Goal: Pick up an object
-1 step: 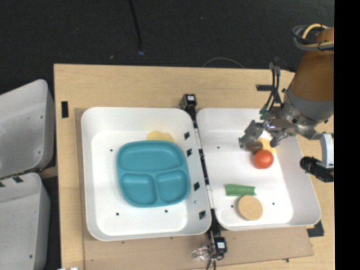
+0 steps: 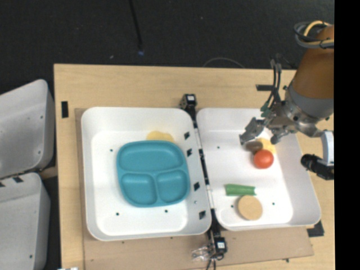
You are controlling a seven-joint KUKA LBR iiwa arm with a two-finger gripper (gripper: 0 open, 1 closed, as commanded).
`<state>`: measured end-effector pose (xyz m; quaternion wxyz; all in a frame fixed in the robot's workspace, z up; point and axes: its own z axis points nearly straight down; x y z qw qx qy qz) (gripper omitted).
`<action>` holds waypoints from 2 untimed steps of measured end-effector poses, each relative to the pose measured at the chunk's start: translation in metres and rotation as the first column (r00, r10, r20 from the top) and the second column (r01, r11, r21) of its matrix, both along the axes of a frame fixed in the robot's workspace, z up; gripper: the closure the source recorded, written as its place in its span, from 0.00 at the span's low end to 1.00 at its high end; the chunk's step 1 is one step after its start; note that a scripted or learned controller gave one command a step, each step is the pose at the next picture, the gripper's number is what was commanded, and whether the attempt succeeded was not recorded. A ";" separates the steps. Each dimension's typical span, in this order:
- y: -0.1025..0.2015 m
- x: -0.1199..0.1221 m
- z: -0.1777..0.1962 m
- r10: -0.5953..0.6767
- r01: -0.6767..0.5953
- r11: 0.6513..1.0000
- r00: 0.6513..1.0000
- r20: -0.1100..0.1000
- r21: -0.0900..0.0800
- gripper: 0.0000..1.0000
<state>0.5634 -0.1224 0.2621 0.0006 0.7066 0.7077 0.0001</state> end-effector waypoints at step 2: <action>0.006 -0.002 -0.087 -0.008 0.008 1.000 1.000 -0.004 -0.001 0.00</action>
